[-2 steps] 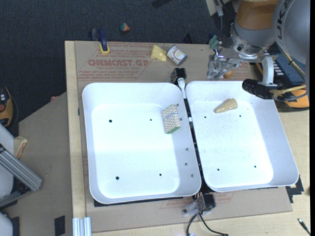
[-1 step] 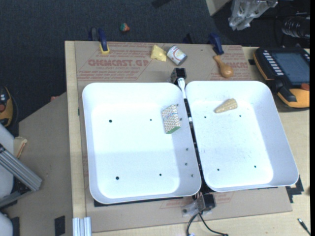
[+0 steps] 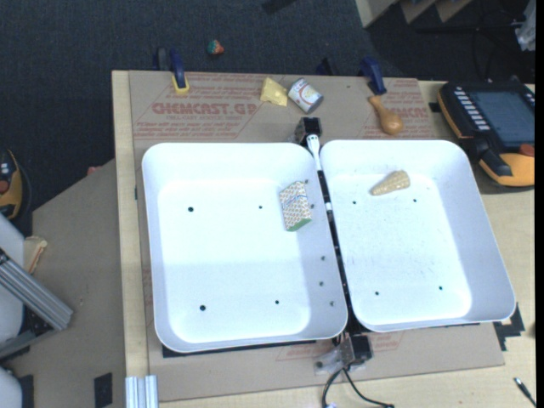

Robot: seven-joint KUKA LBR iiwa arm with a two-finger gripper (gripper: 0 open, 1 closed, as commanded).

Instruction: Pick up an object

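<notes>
A small patterned packet (image 3: 295, 205), white and green, lies in the left bin (image 3: 229, 313) near its right wall. A tan cone-shaped piece (image 3: 390, 183) rests in the right bin (image 3: 425, 304) toward its far side.
On the brown board behind the bins lie a yellow wedge (image 3: 274, 93), a small white and grey box (image 3: 305, 95) and a tan wooden-looking piece (image 3: 387, 117). Blue clamps (image 3: 178, 69) hold the board's far edge. A black and orange handheld pendant (image 3: 495, 123) sits at the right.
</notes>
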